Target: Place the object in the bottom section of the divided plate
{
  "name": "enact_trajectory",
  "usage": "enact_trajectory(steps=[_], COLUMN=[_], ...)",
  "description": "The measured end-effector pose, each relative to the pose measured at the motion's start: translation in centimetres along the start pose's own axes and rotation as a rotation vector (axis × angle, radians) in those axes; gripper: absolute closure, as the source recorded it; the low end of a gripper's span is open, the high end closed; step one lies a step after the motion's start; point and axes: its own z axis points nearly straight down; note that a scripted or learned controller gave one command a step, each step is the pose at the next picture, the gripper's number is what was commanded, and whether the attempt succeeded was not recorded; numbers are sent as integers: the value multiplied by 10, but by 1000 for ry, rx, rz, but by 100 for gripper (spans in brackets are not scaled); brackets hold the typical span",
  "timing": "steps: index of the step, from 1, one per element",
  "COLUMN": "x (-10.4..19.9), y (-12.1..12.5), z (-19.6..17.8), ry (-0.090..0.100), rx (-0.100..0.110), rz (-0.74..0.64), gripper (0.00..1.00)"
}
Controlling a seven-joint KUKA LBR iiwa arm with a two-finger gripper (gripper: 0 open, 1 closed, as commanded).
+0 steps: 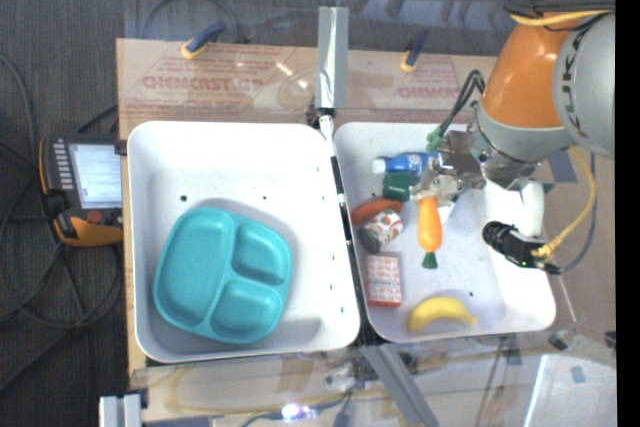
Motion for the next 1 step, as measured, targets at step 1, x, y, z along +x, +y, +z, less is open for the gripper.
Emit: enact_trajectory(steps=[1], x=[65], y=[14], z=[17], ry=[3], rx=[2], rz=[-177], gripper=[100])
